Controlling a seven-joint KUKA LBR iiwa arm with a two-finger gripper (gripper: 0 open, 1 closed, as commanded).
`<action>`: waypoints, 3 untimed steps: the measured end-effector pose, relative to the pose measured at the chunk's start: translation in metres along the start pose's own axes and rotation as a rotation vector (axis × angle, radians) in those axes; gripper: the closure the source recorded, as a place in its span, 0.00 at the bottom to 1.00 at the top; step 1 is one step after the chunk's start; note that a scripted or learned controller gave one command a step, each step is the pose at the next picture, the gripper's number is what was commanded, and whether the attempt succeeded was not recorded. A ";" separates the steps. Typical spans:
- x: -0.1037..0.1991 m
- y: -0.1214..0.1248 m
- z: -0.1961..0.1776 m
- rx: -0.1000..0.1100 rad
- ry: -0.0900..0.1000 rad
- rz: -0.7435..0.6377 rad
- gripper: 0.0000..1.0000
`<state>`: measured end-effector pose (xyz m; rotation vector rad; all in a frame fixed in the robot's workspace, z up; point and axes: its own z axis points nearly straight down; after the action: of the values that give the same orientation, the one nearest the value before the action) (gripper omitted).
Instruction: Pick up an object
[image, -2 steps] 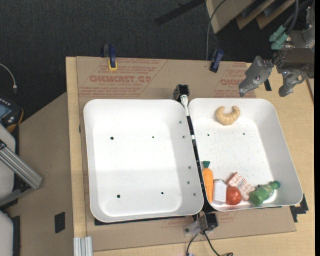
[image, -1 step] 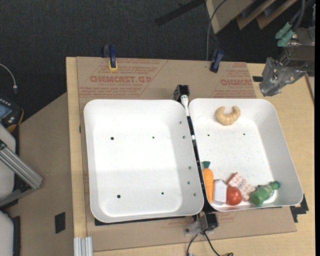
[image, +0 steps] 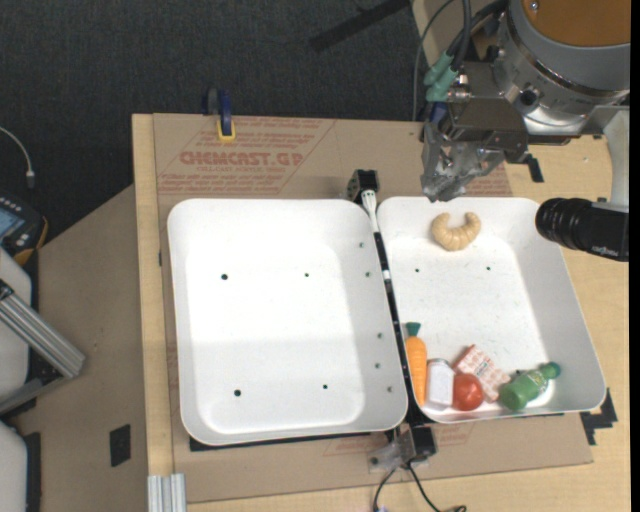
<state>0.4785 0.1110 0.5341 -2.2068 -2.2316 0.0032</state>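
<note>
The metal two-finger gripper (image: 443, 187) is seen hanging above the far rim of the smooth, shallow white plastic right bin (image: 560, 300); whether it is apart or together cannot be told. Just beneath it, inside that bin's far end, a tan, ridged, crescent-shaped croissant (image: 456, 230) is laid, its long axis running across the bin and its tips curled toward the near side. Along the bin's near edge are clustered a tapered orange carrot (image: 416, 358), lying lengthwise, a glossy red tomato (image: 467, 392) and a green bottle (image: 527, 388).

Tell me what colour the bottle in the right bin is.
Green bottle, seen in the camera view.
</note>
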 end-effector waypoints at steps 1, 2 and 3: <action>0.081 0.001 0.000 -0.005 0.002 0.001 1.00; 0.116 0.002 -0.001 -0.005 0.001 0.007 1.00; 0.114 0.002 -0.012 -0.009 0.002 0.009 1.00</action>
<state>0.4795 0.2253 0.5461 -2.2205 -2.2244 -0.0088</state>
